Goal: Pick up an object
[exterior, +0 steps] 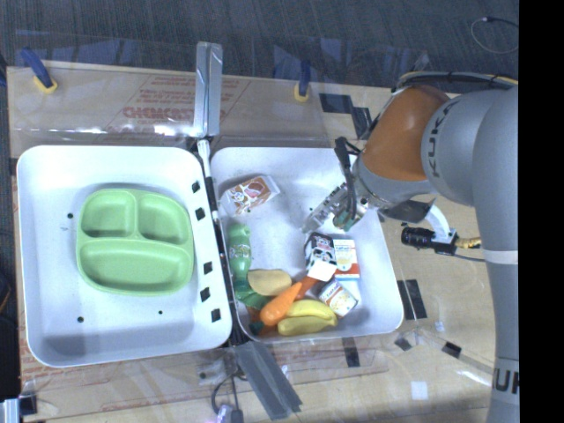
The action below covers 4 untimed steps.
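Note:
The right bin (379,280) holds a snack packet (249,194), a green bottle (240,245), a potato (269,281), a carrot (284,300), a banana (307,317) and small cartons (333,256). My gripper (333,213) hangs low over the bin's right half, just above and behind the cartons. It stands open with nothing between its fingers. The grey arm with its orange band (401,139) reaches in from the right.
The left bin (35,263) holds a green divided plate (137,239). A metal divider (208,86) stands between the bins at the back. Another small carton (340,298) lies beside the banana. Bare bin floor shows around the snack packet.

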{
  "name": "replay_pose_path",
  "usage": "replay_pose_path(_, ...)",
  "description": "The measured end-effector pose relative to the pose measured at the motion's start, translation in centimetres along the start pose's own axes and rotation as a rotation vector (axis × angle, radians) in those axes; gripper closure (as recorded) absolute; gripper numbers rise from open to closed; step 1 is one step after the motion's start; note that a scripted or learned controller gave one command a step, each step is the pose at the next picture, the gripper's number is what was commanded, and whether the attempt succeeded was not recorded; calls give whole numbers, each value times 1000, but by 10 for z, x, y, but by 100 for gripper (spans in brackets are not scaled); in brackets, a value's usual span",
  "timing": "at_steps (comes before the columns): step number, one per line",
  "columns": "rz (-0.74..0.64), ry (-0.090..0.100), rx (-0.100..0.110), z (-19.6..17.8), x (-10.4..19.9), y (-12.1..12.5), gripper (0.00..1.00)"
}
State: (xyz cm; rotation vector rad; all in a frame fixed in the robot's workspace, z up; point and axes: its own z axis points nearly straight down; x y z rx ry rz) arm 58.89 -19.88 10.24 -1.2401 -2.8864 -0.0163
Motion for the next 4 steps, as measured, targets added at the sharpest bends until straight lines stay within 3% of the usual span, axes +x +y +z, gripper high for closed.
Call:
replay_pose_path(1,1,-1,1,0,0,-1,0)
replay_pose_path(2,-11,0,12,12,12,18,0)
replay_pose_path(3,-253,1,11,11,6,-2,0)
replay_pose_path(4,-511,3,12,11,37,-5,0)
